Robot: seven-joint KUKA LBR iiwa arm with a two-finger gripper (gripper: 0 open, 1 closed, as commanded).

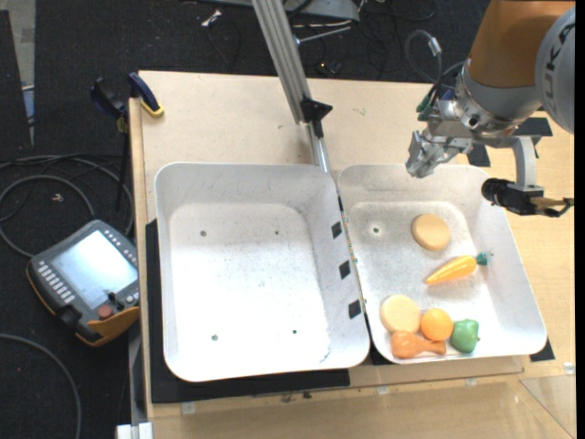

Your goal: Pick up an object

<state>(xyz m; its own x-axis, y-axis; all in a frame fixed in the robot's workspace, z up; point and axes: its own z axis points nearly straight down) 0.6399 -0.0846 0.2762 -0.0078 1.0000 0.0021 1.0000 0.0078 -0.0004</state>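
Observation:
The right bin (512, 300) holds several toy foods. A tan round piece (430, 231) lies near its middle, with an orange carrot (452, 269) just below it. At the front sit a pale yellow round (399, 314), an orange ball (437, 324), a green pepper (465, 335) and an orange pear-shaped piece (413, 345). My gripper (422, 161) hangs above the bin's far edge, up and slightly left of the tan piece, clear of all the objects. Nothing shows between its fingers.
The left bin (183, 199) sits beside the right one, a divider with black clips (345, 268) between them. A slanted metal pole (283, 44) rises behind the bins. A teach pendant (87, 282) lies off the bench to the left.

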